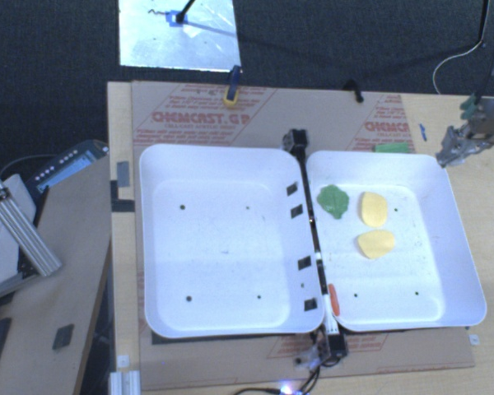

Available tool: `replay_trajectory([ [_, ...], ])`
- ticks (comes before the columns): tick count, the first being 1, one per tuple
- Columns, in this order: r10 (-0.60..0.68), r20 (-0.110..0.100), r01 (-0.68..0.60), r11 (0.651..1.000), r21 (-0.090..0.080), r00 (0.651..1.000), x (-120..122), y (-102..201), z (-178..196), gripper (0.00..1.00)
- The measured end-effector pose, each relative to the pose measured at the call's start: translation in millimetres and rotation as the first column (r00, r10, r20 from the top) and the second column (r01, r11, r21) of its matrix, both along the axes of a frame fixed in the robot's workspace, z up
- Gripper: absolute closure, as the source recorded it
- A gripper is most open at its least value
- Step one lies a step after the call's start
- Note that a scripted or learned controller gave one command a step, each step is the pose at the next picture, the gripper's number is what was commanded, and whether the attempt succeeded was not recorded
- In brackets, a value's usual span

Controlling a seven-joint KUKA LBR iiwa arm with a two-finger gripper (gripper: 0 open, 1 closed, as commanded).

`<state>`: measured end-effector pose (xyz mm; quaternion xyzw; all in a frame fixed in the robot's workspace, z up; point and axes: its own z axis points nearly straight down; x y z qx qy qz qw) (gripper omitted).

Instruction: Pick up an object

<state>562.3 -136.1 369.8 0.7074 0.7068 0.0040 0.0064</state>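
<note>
Camera view, bench seen from above at a slant.

Right bin (453, 220): shallow, white. Contents: one green leaf-shaped piece (334, 201) near the bin's upper left; one yellow piece (375, 209) just to its right; a second yellow piece (376, 243) just below the first, close to it but apart. All three lie flat on the bin floor in its upper half.

Left bin (222, 237): shallow, white, set directly beside the right bin along a shared middle seam with dark clips.

Small orange item (334, 299): lies at the seam, low on the right bin's left edge.

Gripper (454, 148): at the far right, over the bench just beyond the upper right corner of the right bin, well apart from the three pieces. Whether its pincer is wide or narrow cannot be told at this size; nothing is seen between its tips.

Bench surface: brown printed board (206, 115) under both bins. Green scrap (393, 147) on the board just above the right bin's rim.
</note>
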Motion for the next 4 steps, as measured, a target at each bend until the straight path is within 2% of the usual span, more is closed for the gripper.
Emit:
replay_trajectory([
  [1,0.008,-0.019,-0.008,1.0,0.005,1.0,-14,50,-79,1.0],
  [2,-0.001,-0.014,0.001,1.0,0.003,1.0,-60,27,-64,1.0],
  [3,-0.004,-0.014,0.004,1.0,0.001,1.0,-77,-38,-83,1.0],
  [4,0.008,0.008,-0.008,1.0,-0.003,1.0,-50,-22,111,1.0],
])
